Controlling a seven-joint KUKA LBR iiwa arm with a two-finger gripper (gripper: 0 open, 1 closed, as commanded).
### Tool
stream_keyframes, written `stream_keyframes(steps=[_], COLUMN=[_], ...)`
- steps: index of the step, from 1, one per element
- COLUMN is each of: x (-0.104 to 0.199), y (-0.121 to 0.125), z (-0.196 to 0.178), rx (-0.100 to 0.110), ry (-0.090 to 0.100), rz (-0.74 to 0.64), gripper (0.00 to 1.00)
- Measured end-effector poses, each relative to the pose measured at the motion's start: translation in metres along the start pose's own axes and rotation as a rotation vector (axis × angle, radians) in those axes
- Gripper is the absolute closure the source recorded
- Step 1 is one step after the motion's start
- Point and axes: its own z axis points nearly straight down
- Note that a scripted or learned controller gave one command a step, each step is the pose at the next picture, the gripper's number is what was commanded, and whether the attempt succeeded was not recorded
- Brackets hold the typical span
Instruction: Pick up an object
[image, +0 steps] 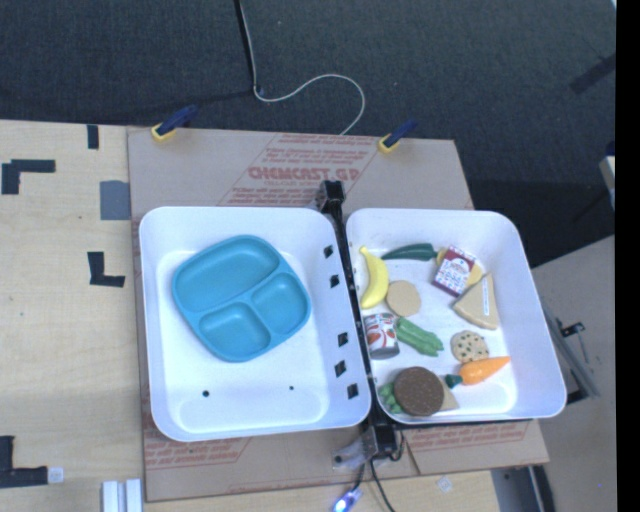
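I see toy food crowding the right bin (520, 250): banana (374, 277) by its left wall, carrot (485, 370) near its front-right corner. The blue divided plate (241, 297) sits in the left bin (160, 235). Gripper's state: can't tell.

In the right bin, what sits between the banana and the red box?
In the camera view, a round tan cracker lies between the banana and the red box, slightly below their line, with a green pepper just above it.

A robotics lab: two white bins (160, 330) sit on cardboard (300, 170) clamped to a wooden surface (60, 330), with black tape marks (100, 268), a loose cable (300, 90) and toy food (420, 320).
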Motion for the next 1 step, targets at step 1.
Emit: stream_keyframes(steps=[1], x=[0.0004], y=[0.0006], z=[-0.0102], rx=[-0.001], ry=[-0.001], rz=[-0.001], gripper=[1.0])
